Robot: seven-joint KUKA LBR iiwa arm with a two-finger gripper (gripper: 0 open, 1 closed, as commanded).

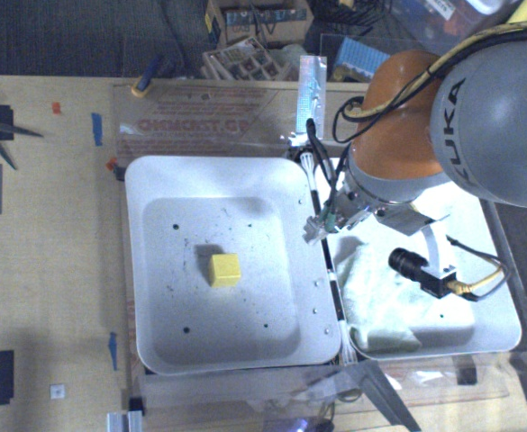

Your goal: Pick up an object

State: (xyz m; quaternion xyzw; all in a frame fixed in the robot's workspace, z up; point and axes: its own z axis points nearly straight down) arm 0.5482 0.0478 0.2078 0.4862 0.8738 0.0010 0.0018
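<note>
- Low centre-left in the frame, a yellow block lies alone in the left bin.
- Farther, the arm hangs over the right bin; pincer state: cannot tell.
- Likely the approach step; next, reach left over the block and descend.

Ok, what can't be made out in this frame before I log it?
- Gripper: hidden under the arm's grey and orange body in the camera view; finger state unreadable.
- Right bin: contents largely covered by the arm; pale mass there too washed out to identify.
- Yellow block, left bin: faces blurred.
</note>
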